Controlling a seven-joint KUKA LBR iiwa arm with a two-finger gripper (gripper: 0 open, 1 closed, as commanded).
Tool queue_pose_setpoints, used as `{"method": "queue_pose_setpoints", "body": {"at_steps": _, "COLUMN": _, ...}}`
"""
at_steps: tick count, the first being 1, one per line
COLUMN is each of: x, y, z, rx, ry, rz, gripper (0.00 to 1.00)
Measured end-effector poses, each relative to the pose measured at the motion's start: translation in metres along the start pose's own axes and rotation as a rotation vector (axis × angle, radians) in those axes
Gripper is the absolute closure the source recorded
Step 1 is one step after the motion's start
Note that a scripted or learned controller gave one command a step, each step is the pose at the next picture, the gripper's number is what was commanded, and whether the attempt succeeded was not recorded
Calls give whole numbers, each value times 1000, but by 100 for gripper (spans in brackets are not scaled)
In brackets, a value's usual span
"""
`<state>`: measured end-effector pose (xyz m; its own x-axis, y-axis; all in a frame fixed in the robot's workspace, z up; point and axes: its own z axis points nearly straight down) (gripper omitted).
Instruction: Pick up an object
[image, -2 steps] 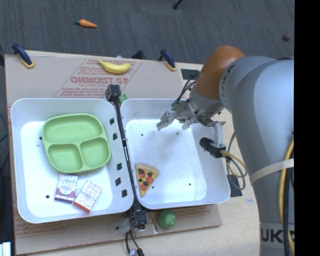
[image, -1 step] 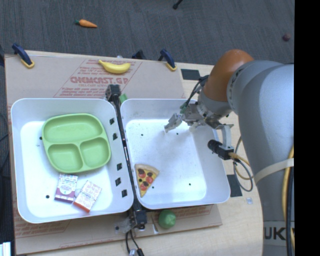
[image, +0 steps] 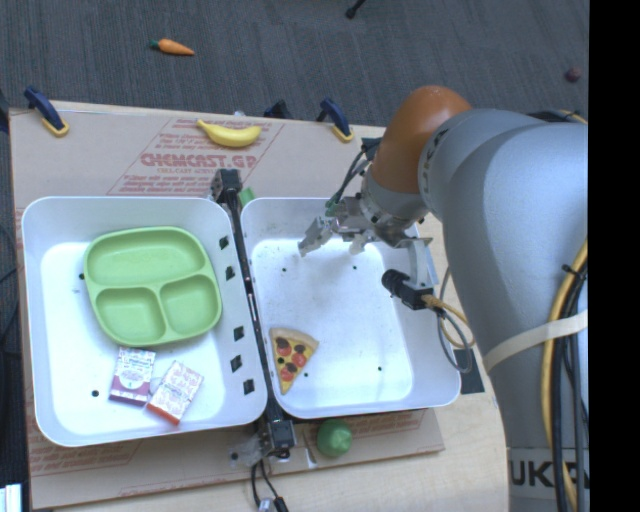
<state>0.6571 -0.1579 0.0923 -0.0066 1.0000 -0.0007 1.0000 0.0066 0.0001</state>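
Note:
My gripper (image: 333, 243) hangs over the far part of the right bin (image: 400, 385), its two grey fingers spread apart and open with nothing between them. A toy pizza slice (image: 290, 358) lies flat near the front left of that bin, well in front of the gripper. In the left bin (image: 40, 400) sit a green divided plate (image: 152, 283) and two small snack packets (image: 133, 375) (image: 176, 390) in front of it.
A yellow banana (image: 230, 131) lies on the cardboard behind the bins. A green ball (image: 335, 437) rests outside the right bin's front edge. A black divider (image: 243, 300) runs between the bins. Blue clamps (image: 335, 118) hold the board's back edge. The arm's bulk covers the right side.

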Motion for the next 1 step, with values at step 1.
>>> {"method": "queue_pose_setpoints", "body": {"at_steps": 1, "x": 0, "y": 1, "z": -11, "rx": 0, "ry": 0, "rz": -2, "gripper": 100}}
